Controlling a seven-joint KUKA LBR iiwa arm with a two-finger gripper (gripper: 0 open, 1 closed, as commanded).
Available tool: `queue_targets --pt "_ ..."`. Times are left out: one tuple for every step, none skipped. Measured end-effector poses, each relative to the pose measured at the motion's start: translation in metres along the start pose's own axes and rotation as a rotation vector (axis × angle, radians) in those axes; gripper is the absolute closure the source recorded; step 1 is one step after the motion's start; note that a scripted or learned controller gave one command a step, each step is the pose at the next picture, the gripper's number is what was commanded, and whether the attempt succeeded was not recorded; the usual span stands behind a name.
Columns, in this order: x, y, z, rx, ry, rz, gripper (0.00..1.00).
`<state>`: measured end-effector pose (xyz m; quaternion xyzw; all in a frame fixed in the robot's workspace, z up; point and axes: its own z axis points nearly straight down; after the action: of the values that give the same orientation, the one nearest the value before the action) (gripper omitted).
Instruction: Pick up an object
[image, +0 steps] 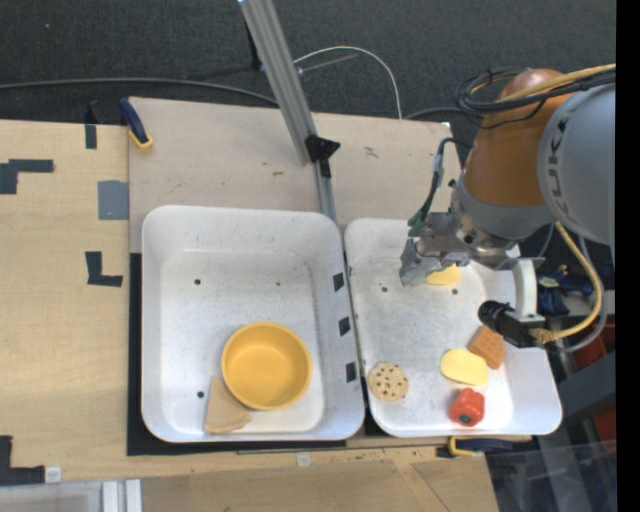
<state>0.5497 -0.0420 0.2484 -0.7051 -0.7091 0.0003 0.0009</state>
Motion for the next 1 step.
queue_targets --pt "0.0519 0.0018 -0.0035 0.000 0.000 -0.001 1.00"
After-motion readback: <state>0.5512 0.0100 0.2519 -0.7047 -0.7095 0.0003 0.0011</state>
